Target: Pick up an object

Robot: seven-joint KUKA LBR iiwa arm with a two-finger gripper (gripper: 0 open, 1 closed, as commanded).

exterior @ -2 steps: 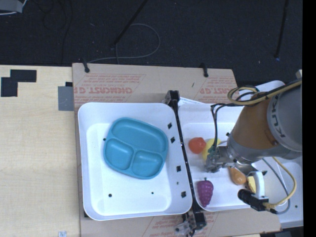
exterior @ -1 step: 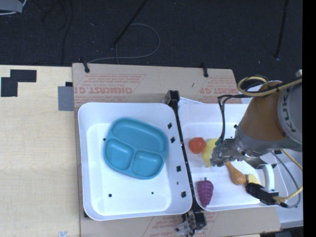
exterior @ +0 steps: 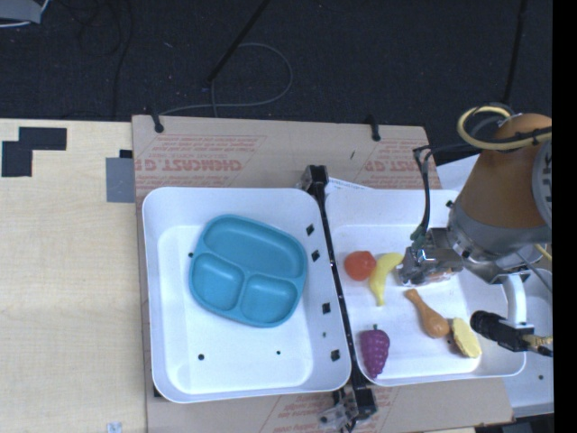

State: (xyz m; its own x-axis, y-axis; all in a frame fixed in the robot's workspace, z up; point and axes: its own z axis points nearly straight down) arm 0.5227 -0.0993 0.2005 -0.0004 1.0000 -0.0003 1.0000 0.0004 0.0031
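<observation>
Purple grapes (exterior: 374,350) sit nearest me, at the right bin's (exterior: 397,213) front edge beside the divider. I see a drumstick (exterior: 427,314) and a yellow piece (exterior: 465,338) toward its front right corner. My gripper (exterior: 424,266) hangs mid-bin just beside the banana (exterior: 382,275) and the orange ball (exterior: 360,264); its grip I cannot tell. A blue tray (exterior: 248,270) fills the left bin (exterior: 171,332).
</observation>
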